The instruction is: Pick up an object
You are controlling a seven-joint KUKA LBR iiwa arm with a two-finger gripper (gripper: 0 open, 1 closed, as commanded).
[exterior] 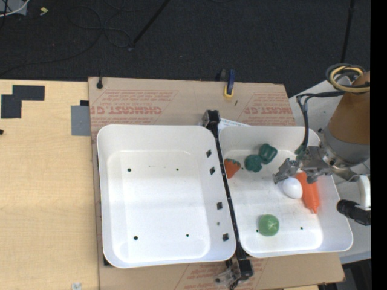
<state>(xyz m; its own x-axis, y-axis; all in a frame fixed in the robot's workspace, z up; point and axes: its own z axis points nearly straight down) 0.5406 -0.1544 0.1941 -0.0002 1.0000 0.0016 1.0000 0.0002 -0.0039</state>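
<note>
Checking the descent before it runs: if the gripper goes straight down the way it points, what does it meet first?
Most likely the white egg, just below the gripper in the right bin. The orange carrot lies close beside it; depth is unclear.

Left bin (115, 162) open; right bin (329, 240) cluttered.

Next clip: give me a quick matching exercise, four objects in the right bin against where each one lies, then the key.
Things:
1. white egg
2. orange carrot
3. light green ball
4. dark green pepper

Places:
A. near the bin's front wall
B. toward the bin's back
C. right of the egg, by the right wall
D. just under the gripper

Pairs: 1-D, 2-C, 3-A, 4-B
</note>
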